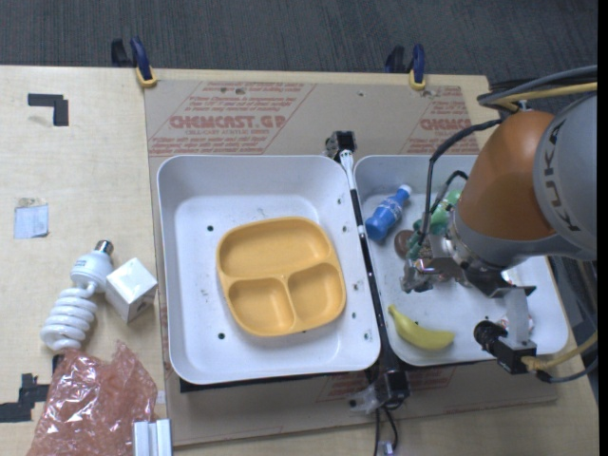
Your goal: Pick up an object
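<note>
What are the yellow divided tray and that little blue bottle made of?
The yellow tray looks like moulded plastic, matte, with smooth rounded compartments. The blue bottle seems plastic too, slightly glossy with a pale cap, though it is too small to be sure.

Yellow tray (281,277) in white bin (185,255) — blue bottle (386,214), yellow banana (422,332), orange-banded grey arm (518,193).

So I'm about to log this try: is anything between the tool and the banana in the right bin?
Nothing visible does. The tool hangs over the right bin, and the banana lies just below it in the picture, on bare bin floor. The blue bottle lies off on the far side.
</note>
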